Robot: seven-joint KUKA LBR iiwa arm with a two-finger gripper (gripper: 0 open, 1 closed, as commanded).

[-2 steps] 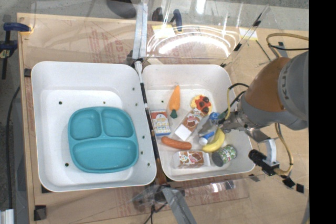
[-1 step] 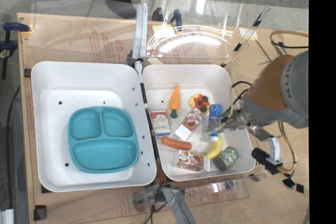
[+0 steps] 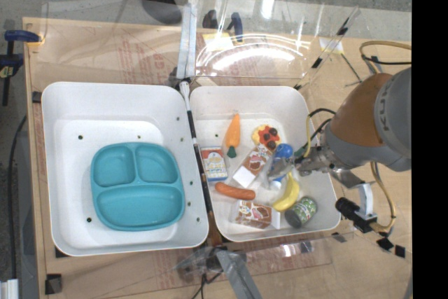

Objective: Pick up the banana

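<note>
1 banana [image 3: 288, 195], 1 carrot [image 3: 232, 134], 2 bins [image 3: 70, 101].

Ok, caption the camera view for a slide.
Hand above the banana in the right bin; teal tray left.

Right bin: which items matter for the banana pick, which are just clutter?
Job:
banana
claw, just above the banana

Clutter:
carrot
sausage
green can
pizza slice
small cartons
teal tray, left bin

A bulky grey arm [image 3: 392, 115] with an orange band [image 3: 357, 115], black cables looping beside it.
</note>
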